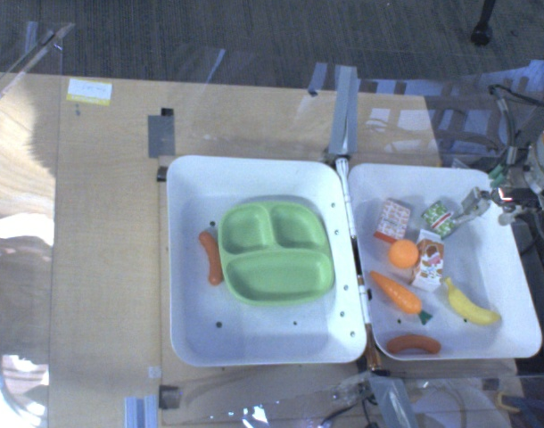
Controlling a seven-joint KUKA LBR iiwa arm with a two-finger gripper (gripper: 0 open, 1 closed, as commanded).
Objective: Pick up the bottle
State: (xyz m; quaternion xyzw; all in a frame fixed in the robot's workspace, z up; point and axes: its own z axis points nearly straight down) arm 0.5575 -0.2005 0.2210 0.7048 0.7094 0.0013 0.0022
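Camera view: the grey gripper (475,205) hangs over the far right corner of the right bin (522,328), just beside a green carton-like pack (438,217); how wide it stands cannot be told. Around it lie a red-and-white box (393,219), an orange ball (403,254), a white carton (428,264), a carrot (397,292), a banana (471,303) and a sausage (413,344). Which of these is the bottle cannot be told. The left bin (192,328) bears a green divided plate (276,252) and a second sausage (211,257).
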